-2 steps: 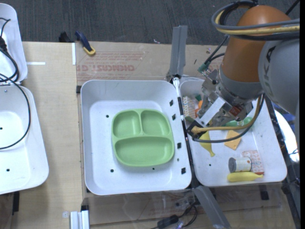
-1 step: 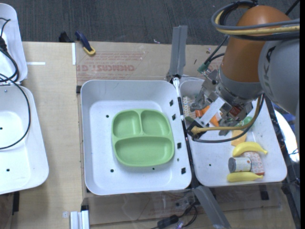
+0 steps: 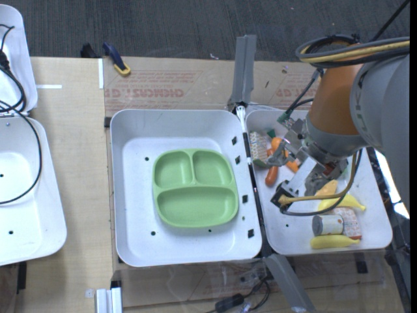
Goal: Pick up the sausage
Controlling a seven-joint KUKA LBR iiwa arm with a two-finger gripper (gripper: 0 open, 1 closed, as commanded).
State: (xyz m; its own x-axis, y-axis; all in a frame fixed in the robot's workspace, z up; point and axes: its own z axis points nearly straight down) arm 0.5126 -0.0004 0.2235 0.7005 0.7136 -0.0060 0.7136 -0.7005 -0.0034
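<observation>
— Logging from the gripper outward. It hangs low inside the right-hand bin, nearer that bin's left edge than its right, about midway between far and near edges. Spread or pressed together: cannot tell, the wrist covers it. Whether anything sits in its grip: cannot tell either.

— Sausage?

— The sausage is short and reddish-orange. It lies on the bin floor close to the left edge, just beside the gripper on the near-left. Touching or apart: cannot tell.

— Neighbours?

— An orange piece is just beyond the sausage, toward the far edge. A printed packet lies against the left edge, near the far-left corner. One banana is mid-bin, partly under the arm. A second banana lies along the near edge. A can lies on its side between the two.

— Further out?

— The left-hand bin carries a green divided plate, roughly centred. On the bench, a small blue-and-yellow tool sits at the far edge, well apart from both bins.
</observation>
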